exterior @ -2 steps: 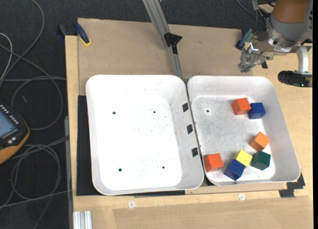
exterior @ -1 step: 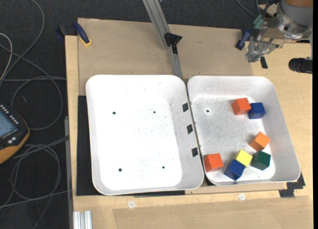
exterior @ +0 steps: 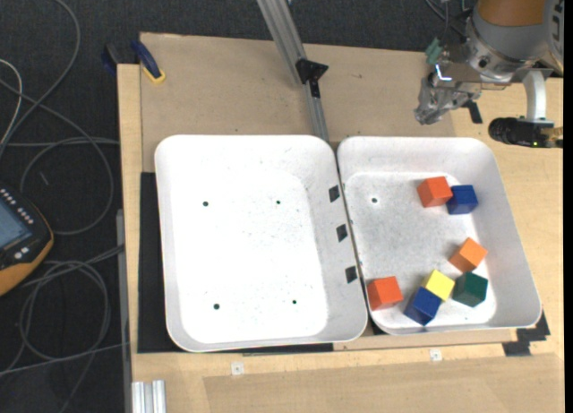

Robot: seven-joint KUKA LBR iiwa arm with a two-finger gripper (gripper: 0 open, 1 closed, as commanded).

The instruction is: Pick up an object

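My gripper [exterior: 433,108] hangs over bare bench, just past the right bin's [exterior: 510,223] twelve o'clock rim; my fingers look clenched, perhaps, holding nothing. The orange cube [exterior: 434,191] sits nearest, touching the blue cube [exterior: 462,199].

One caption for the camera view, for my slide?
Gripper above the right bin's far edge; seven coloured blocks inside.

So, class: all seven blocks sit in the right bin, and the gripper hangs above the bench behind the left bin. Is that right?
One slip. The camera view shows the gripper hanging above the bench behind the right bin, not the left. All seven blocks do sit in the right bin.
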